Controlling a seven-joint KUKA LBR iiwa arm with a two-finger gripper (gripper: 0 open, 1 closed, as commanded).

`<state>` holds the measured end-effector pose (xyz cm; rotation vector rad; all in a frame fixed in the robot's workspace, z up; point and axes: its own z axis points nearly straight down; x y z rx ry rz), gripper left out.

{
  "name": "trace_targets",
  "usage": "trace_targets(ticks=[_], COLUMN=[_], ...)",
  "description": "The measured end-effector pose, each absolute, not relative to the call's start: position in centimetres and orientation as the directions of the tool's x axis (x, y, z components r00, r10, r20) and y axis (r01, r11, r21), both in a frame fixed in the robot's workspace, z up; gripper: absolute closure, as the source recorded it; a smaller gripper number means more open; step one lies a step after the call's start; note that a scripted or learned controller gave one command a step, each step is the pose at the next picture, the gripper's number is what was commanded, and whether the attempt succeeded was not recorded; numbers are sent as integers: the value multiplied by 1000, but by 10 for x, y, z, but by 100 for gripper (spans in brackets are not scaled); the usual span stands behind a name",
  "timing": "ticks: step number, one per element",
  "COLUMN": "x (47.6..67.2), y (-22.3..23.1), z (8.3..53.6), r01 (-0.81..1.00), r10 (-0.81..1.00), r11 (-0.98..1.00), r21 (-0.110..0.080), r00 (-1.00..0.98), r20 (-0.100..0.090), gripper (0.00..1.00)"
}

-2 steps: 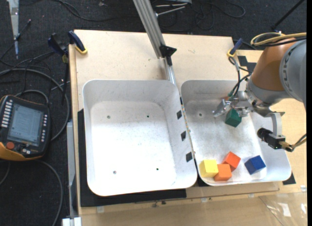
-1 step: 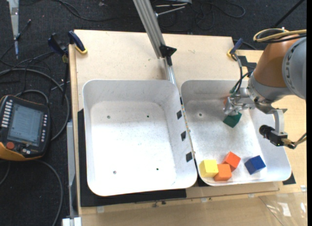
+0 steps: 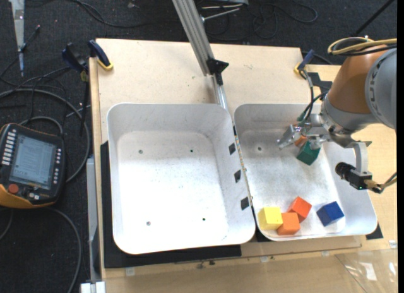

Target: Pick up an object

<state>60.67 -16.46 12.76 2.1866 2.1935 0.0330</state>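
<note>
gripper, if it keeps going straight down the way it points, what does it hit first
Most likely the green block, which sits right under the gripper in the right bin. Depth is hard to judge from this slanted view, so they may already touch.

Bright even overhead light, soft shadows, sharp

Arm over the right bin [image 3: 252, 127]

The gripper [image 3: 305, 141] grips a green block [image 3: 308, 155]; yellow [image 3: 271, 216], orange [image 3: 290, 223] and blue [image 3: 329, 213] blocks lie near.

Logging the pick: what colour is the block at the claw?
Dark green block, by the claw; camera view.
</note>
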Motion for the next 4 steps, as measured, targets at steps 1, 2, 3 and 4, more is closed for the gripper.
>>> trace_targets(ticks=[1,2,3,4], x=[611,607,607,567], y=[-220,-196,-198,-89], z=[134,121,132,201], r01=[1000,1000,1000,1000], r10=[1000,1000,1000,1000], r11=[-4,3,4,10], r21=[4,-1,2,2], r00=[4,-3,-4,-10], r20=[-4,0,-2,3], gripper=[0,0,100,100])
